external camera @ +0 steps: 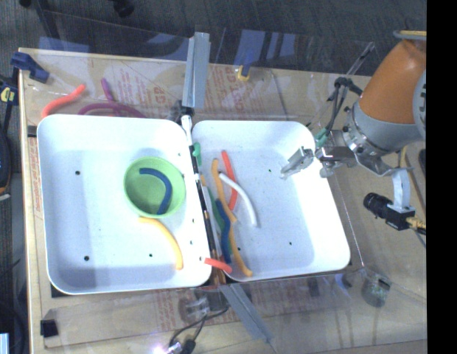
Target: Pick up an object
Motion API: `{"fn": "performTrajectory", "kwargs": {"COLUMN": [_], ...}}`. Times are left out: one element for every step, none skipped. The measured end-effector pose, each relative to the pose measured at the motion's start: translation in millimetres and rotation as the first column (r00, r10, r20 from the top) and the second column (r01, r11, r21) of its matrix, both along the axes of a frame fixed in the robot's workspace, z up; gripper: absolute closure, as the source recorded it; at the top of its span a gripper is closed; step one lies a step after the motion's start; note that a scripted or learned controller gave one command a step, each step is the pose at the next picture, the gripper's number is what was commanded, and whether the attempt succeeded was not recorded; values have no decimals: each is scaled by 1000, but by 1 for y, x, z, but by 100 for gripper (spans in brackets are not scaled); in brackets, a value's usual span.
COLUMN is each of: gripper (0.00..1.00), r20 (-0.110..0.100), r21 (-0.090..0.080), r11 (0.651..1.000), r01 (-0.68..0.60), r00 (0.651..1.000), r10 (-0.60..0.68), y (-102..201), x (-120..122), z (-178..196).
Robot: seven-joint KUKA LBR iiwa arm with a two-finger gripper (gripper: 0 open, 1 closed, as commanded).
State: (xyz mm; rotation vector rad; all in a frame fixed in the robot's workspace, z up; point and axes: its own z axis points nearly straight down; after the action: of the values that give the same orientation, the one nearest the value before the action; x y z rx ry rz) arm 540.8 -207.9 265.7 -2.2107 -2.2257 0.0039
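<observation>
Bench [302, 94]: two white bins are borne side by side.
Left bin [66, 198]: a green bowl [151, 189] and a yellow strip [168, 236] are held.
Right bin [302, 227]: coloured strips [227, 220] are piled at its left wall.
Gripper [296, 161]: poised over the right bin's upper right; nothing is seen between its fingers, whose spread cannot be told.

The right bin [317, 249] has bare floor across its right half. Its left side is crowded with coloured strips [227, 212] along the dividing rim [201, 205].

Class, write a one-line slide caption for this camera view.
Gripper poised over the right bin, beside colourful strips; green bowl in the left bin.
</observation>
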Motion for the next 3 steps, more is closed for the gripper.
{"fn": "performTrajectory", "kwargs": {"gripper": [0, 0, 100], "r20": [1, 16, 10], "r21": [0, -13, -10], "r11": [982, 971, 969], "r01": [-186, -240, -246], "r00": [982, 971, 969], "r10": [186, 240, 247], "y": [71, 82, 82], "x": [24, 17, 16], "z": [-95, -167, -158]}}
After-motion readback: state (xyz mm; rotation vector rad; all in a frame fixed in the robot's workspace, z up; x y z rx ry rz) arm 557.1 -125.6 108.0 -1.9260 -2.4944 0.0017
